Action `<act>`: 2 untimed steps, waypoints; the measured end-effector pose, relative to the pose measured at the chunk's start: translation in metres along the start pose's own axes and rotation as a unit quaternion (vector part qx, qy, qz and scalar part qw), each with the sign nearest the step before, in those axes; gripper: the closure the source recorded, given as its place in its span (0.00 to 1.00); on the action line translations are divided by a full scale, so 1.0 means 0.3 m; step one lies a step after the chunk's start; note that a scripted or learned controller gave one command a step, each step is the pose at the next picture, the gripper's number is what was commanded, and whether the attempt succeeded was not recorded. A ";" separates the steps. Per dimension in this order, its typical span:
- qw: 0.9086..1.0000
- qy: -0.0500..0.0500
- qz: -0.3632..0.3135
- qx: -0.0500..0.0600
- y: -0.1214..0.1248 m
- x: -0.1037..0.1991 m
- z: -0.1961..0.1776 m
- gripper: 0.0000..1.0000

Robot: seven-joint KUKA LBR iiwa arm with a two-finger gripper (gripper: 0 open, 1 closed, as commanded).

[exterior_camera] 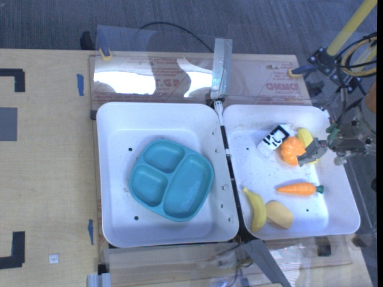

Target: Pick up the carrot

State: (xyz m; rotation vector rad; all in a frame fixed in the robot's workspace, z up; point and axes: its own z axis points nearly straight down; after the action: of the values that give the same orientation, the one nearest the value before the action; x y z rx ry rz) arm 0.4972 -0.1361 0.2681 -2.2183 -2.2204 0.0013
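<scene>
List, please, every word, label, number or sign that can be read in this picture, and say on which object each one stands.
Red print on the clear panel behind the bins: too blurred to read for certain.
Fainter red print on the same panel, further left: too blurred to read.
Black-and-white pattern on the small block in the right bin: a marking, no legible letters.
Nothing else legible.

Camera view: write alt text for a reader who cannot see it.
A toy carrot lies in the right bin, with the end effector above it beside an orange pepper. A banana and potato lie nearer the front; the left bin holds a blue divided plate.
</scene>
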 end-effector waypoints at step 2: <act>0.997 -0.002 -0.075 -0.005 0.002 -0.066 0.602 0.00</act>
State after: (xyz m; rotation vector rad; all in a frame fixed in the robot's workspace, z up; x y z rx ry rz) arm 0.4975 -0.1556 0.0875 -2.0510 -2.3892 -0.0059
